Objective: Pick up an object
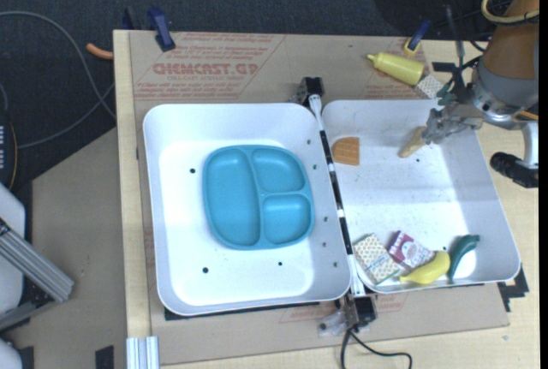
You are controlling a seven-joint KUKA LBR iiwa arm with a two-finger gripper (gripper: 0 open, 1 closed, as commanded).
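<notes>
Reaching in over the far right corner of the right shallow white bin (479,187), the grey two-finger gripper (441,126) hangs just beside a small tan wooden piece (412,145) that lies on the bin floor near the far edge; whether the fingers are spread or closed I cannot tell, and nothing is visibly between them. Risk, as a judgement: the tan piece is small and low, so a slightly offset descent could nudge it aside or close on air. Contents of the right bin: a flat orange-brown block (346,151) near the far left corner; clustered along the near edge, a checkered packet (373,257), a red-and-white packet (408,250), a yellow banana-shaped toy (428,270) and a dark green curved object (463,247). The left shallow white bin (171,273) holds a light-blue three-compartment plastic tray (257,194), its compartments bare.
</notes>
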